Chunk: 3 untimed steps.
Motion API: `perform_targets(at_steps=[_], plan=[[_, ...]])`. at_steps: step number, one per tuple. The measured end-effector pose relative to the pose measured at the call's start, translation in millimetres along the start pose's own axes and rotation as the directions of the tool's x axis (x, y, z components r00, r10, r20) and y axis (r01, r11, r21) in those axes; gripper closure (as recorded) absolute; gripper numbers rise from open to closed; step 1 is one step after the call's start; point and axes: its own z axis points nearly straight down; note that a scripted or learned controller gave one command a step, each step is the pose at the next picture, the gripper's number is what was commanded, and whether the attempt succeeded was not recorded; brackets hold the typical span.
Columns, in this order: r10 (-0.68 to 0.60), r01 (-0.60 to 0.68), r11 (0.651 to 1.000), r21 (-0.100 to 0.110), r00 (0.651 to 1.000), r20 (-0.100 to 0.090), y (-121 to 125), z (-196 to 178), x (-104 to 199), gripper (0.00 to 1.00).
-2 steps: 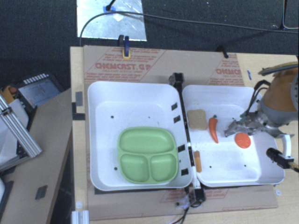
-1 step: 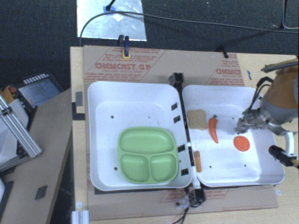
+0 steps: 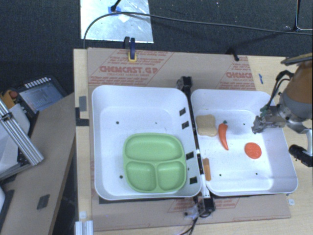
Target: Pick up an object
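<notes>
"CHEMCAST GP" printed red on board (image 3: pixel 128 68), twice. Right bin (image 3: pixel 279 177): carrot (image 3: pixel 223 135), bread (image 3: pixel 206 125), red disc (image 3: pixel 253 151), stick (image 3: pixel 207 169). Left bin (image 3: pixel 105 106): green tray (image 3: pixel 154 161). Gripper (image 3: pixel 259 125) over right bin, nothing gripped; spread unclear.

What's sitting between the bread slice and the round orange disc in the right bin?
The toy carrot lies between the bread slice and the orange disc, seen in the camera view.

A green divided plate (image 3: pixel 155 161) lies toward six o'clock in the left white bin (image 3: pixel 105 102). At twelve o'clock on the tabletop (image 3: pixel 78 72) a yellow clamp (image 3: pixel 131 50) grips printed cardboard (image 3: pixel 161 67); beyond lies a shiny metal sheet (image 3: pixel 117 13). At nine o'clock sits a dark device (image 3: pixel 41 96)
</notes>
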Motion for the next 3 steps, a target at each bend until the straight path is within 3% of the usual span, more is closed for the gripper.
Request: perform_targets(at_steps=[2,3], plan=[[-0.001,0.001,1.000,-0.001,1.000,0.001,14,-104,-4,1.00],[-0.005,0.005,1.000,0.006,1.000,-0.004,12,-93,54,1.00]])
